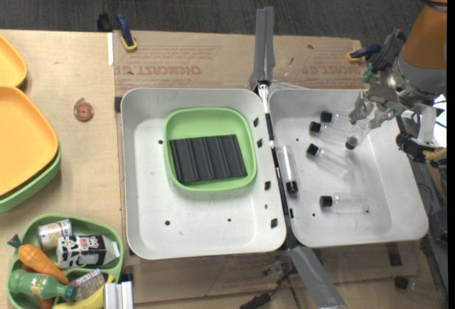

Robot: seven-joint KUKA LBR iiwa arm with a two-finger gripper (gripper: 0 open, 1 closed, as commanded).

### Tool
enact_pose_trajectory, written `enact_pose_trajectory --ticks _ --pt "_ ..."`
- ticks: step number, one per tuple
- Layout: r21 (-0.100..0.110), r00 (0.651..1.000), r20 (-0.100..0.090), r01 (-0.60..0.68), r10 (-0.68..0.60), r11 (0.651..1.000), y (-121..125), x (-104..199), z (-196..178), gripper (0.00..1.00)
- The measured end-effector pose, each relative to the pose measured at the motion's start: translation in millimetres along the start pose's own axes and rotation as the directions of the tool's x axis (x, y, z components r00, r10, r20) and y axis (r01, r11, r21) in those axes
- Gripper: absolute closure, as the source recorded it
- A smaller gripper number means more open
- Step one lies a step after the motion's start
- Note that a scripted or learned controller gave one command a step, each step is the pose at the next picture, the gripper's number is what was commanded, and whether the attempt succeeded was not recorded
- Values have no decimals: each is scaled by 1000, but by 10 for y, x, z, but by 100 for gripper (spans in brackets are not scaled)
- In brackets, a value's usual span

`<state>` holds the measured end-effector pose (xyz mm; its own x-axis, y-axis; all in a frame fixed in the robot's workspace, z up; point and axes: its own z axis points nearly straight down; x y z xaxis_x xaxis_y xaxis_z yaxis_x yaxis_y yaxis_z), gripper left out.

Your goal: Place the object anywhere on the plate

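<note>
A green square plate [207, 116] sits in the left bin [142, 180] with a dark ribbed slab [210, 158] lying on it. My gripper [364, 121] hangs over the right bin [398, 215], near its far right side. It is shut on a clear vial [353, 136], which hangs tilted just below the fingertips, above the bin floor. Several more clear vials with black caps lie loose in the right bin, among them one [321, 155] at the middle and one [288, 169] along the left wall.
Another vial [341, 204] lies near the right bin's front. Left of the bins are stacked orange and green plates [25, 151] and a green bowl [64, 258] of toy food. A grey divider post [264, 45] stands behind the bins.
</note>
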<state>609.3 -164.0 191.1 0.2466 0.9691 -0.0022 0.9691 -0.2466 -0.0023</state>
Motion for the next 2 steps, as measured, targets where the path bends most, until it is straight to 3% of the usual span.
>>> enact_pose_trajectory --ticks 1,2 --pt "1 992 -2 128 -128 992 -293 140 91 100" --pt "0 932 -2 363 -363 932 -557 324 99 100"
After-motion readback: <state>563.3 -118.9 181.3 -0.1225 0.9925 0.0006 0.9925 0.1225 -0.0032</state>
